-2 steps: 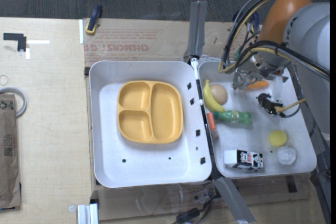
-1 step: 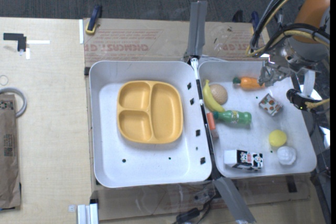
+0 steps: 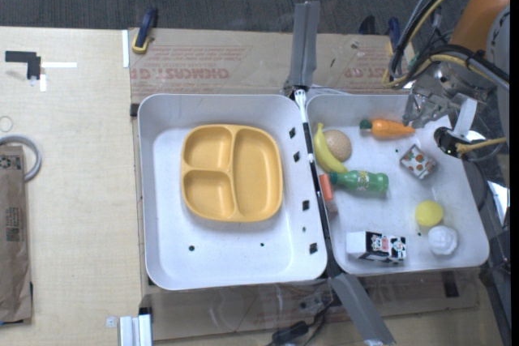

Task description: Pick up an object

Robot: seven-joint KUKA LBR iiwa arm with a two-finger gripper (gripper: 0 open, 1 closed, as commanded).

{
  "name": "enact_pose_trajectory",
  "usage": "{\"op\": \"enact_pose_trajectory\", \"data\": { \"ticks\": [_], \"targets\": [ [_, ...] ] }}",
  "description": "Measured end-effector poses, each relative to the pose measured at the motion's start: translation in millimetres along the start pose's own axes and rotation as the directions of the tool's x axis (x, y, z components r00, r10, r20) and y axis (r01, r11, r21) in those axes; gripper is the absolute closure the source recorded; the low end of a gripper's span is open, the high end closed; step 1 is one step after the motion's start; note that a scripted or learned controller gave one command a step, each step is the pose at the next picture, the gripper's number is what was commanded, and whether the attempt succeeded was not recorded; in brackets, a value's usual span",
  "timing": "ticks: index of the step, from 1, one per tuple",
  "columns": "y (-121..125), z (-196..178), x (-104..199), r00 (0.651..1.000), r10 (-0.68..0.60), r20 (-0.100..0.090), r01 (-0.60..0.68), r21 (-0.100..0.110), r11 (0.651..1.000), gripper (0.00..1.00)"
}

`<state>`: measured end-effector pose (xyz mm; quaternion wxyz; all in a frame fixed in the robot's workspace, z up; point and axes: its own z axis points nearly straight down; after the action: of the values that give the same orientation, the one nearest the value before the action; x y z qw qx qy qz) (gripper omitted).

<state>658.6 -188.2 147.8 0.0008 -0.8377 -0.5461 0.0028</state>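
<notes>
The right bin (image 3: 466,198) holds a toy carrot (image 3: 389,127), a yellow banana (image 3: 325,150) beside a tan ball (image 3: 338,146), a green bottle (image 3: 359,181) lying on its side, a small patterned cube (image 3: 417,163), a yellow ball (image 3: 429,213), a white ball (image 3: 443,240) and a black-and-white carton (image 3: 377,246). My gripper (image 3: 422,111) hangs over the bin's far right part, just right of the carrot's tip and above the cube. Nothing shows between its fingers.
The left bin (image 3: 162,255) carries a yellow divided plate (image 3: 233,173). A metal divider (image 3: 304,44) rises between the bins at the back. The arm with its cables (image 3: 454,4) fills the upper right. A brown bag (image 3: 12,239) lies at the far left of the bench.
</notes>
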Motion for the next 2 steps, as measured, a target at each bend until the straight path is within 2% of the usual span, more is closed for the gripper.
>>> {"op": "enact_pose_trajectory", "data": {
  "ticks": [1, 2],
  "targets": [
    [6.4, 29.4, -14.8, 0.997, -0.081, 0.000, 0.081, 0.001, 0.997, 1.00],
    [5.1, 57.1, -22.1, 0.998, 0.070, -0.001, -0.070, -0.002, 0.998, 1.00]
  ]
}}
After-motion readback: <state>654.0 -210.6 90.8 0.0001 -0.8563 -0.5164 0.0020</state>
